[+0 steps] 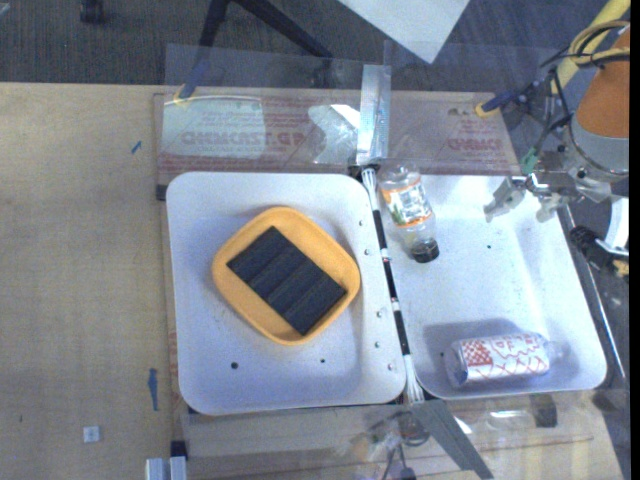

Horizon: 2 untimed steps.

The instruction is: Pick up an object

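A yellow tray (286,287) with a black ridged insert is seen in the left bin (190,368). In the right bin (580,298), a clear bottle (410,213) with a dark cap is laid at the near-left corner, and a red-patterned bottle (500,356) along the front. The gripper (527,196), apparently open and holding nothing, is placed right of the clear bottle, well apart.

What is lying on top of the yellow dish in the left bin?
A dark ribbed rectangular pad lies flat on the yellow dish, set diagonally. It covers the dish's middle, so what lies beneath the pad cannot be seen.
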Tool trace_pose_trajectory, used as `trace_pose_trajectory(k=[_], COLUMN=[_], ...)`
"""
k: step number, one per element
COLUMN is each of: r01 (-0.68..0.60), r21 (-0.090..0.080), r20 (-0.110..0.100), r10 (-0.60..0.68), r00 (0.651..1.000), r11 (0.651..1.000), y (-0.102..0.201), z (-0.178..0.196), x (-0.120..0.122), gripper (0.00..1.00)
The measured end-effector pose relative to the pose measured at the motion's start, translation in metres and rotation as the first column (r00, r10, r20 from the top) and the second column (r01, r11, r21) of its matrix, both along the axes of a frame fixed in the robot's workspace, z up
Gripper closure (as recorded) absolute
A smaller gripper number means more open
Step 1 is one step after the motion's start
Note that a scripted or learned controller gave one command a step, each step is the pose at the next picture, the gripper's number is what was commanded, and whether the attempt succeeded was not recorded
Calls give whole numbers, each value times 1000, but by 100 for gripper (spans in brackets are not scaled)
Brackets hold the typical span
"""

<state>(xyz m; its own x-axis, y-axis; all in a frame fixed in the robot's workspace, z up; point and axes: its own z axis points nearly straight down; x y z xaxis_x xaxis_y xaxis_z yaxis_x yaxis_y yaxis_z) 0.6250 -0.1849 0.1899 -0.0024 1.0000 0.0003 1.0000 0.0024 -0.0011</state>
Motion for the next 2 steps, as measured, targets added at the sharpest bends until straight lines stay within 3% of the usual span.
trace_pose_trajectory(k=[1,2], r01=[-302,-302], r21=[-3,-3], r20=[4,4], r10=[302,302], r00=[953,953], r11=[953,953], y=[66,66], z=[-102,-102], x=[43,43], gripper=[0,0])
